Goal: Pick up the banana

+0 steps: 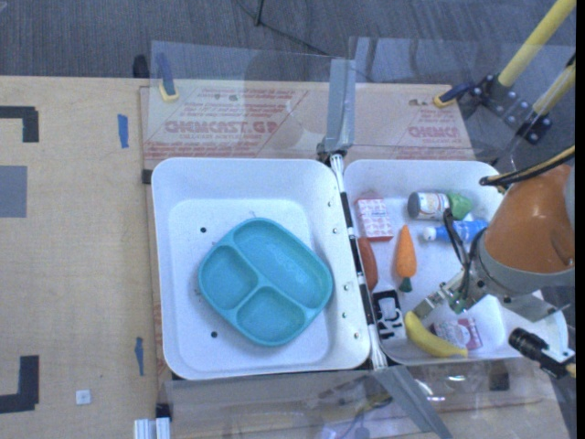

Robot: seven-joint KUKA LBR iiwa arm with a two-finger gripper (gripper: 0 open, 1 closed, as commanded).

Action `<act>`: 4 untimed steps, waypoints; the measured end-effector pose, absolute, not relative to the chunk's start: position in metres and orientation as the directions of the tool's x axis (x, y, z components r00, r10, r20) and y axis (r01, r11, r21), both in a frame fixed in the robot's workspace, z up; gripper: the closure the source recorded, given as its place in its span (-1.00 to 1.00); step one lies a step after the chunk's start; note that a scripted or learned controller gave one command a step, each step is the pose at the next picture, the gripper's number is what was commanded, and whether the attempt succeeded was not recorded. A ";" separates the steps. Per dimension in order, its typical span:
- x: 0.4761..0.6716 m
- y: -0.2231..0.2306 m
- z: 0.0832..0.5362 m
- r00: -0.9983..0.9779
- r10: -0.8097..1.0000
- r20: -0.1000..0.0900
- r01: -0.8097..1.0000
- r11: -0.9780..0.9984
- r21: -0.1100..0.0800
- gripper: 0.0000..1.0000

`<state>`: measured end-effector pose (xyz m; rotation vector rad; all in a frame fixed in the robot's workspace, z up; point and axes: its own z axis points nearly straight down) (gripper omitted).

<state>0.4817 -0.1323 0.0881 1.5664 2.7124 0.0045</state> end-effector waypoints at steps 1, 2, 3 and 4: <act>0.480 -0.111 0.091 -0.359 0.933 -0.018 0.933 0.359 0.004 -1.00; 0.481 -0.112 0.091 -0.373 0.928 -0.018 0.928 0.373 0.006 -1.00; 0.485 -0.111 0.092 -0.581 0.813 -0.028 0.814 0.581 0.011 -1.00; 0.482 -0.111 0.091 -0.475 0.880 -0.022 0.880 0.475 0.008 -1.00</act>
